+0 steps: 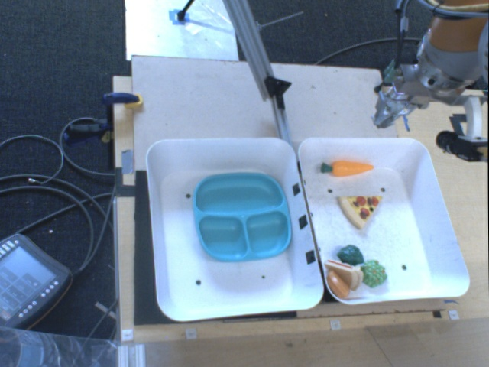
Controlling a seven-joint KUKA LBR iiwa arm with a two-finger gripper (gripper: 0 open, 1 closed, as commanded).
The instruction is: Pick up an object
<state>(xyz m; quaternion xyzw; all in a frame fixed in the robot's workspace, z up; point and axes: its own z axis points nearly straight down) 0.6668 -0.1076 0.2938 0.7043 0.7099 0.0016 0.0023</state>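
Objects for picking lie in the right bin [428, 167], lower right of the frame, and the risks differ with their size. Largest first: the blue divided plate [243, 215] sits alone in the left bin [164, 228], flat and wide, so a two-finger end effector would likely slide off its rim. The carrot [350, 168] lies near the right bin's upper wall; a descent there could strike the wall or roll it away. The pizza slice [361, 209] lies flat mid-bin, thin enough that fingers may close above it. At the bin's lower left corner, the dark green piece [351, 254], the broccoli [374, 274] and an orange-brown piece [341, 279] crowd together, touching; a grab could catch two or shove them apart. The end effector [386, 115] hangs above the surface beyond the bin's upper edge; whether it is spread or pressed together I cannot tell.
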